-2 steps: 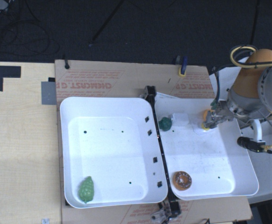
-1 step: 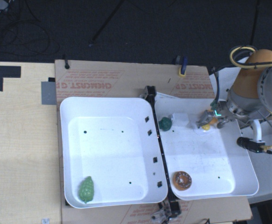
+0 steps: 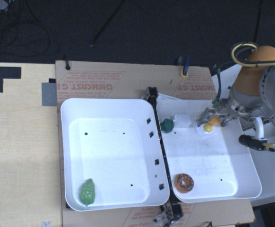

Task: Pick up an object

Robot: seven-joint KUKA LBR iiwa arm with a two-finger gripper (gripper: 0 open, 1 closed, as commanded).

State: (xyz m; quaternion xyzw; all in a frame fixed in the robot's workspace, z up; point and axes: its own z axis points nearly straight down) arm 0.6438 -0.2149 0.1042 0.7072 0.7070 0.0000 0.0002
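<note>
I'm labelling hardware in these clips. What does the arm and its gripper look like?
The arm is grey metal with a broad orange band above the wrist and a yellow-and-black cable loop by it. The gripper is small, of grey metal. A black and white part sits below the wrist.

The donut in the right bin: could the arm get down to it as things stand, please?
Probably yes. The donut lies alone near the right bin's front-left corner with bare floor around it. The end effector hovers near the back of that bin by a small yellow object, and nothing stands between.
</note>
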